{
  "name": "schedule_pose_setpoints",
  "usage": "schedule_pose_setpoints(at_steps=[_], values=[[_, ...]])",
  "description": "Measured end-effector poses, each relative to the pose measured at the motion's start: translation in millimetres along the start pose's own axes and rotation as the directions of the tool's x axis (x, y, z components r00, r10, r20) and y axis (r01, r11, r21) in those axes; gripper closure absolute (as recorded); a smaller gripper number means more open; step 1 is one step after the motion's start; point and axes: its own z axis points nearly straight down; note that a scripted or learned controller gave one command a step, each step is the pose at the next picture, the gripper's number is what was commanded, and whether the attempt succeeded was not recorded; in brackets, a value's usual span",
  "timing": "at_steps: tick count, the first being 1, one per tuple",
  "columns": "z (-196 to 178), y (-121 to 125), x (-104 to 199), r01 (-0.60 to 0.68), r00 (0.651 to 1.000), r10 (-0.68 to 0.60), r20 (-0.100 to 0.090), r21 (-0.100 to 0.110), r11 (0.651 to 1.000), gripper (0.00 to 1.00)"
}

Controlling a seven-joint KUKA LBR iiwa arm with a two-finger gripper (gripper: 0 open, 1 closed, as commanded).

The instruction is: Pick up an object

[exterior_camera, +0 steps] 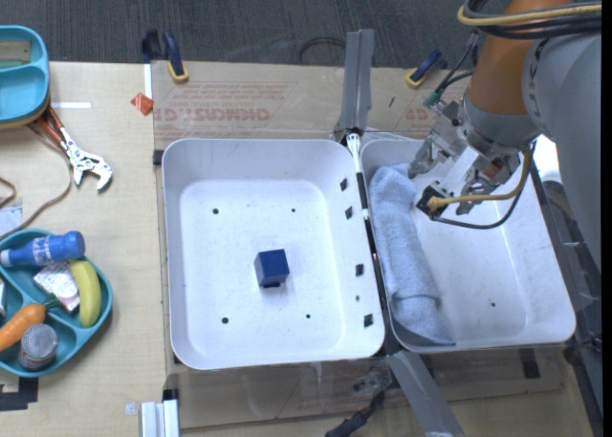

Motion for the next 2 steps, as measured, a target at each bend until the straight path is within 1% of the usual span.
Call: schedule_pose_setpoints(at_steps=[1, 2], values=[[-3.5, 67.4, -37.6, 0.164, 0.987, -0.164, 0.000, -0.003, 0.987, 0.00], [-3.5, 67.3, -37.5, 0.164, 0.986, -0.164, -0.001, -0.003, 0.986, 0.00]])
